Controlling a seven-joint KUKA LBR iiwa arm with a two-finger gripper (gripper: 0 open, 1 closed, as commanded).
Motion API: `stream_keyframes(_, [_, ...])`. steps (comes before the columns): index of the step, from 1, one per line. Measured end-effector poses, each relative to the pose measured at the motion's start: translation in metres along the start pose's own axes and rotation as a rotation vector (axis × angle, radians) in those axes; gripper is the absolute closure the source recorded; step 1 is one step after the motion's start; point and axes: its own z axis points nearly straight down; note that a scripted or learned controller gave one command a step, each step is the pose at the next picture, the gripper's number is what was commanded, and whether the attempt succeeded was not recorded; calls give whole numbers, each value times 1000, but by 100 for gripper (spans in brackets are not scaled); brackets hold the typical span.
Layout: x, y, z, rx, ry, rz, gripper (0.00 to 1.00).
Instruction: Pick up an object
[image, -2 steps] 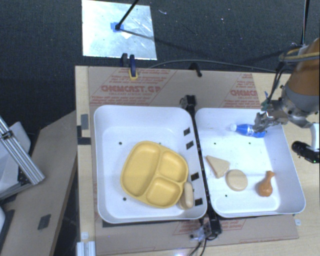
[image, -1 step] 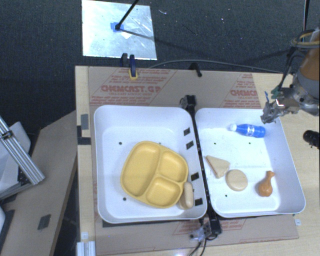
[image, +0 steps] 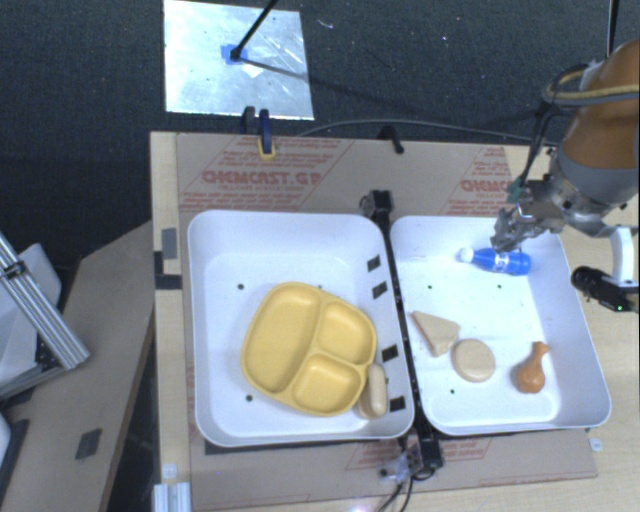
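Pincer (image: 513, 232) hovers just above small blue plastic bottle (image: 497, 260), 1 o'clock in right white bin (image: 575, 330); finger state unreadable; nothing lifted yet; grasp remains.

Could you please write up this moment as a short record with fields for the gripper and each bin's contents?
gripper: over the right bin's far side, just above the blue bottle
right bin: blue bottle, tan wedge, round tan disc, orange drumstick-shaped toy
left bin: yellow divided tray, beige oblong piece at the tray's near right corner
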Motion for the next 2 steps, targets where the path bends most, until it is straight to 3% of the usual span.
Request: stream_keyframes(2, [107,13,10,0,1,-1,100])
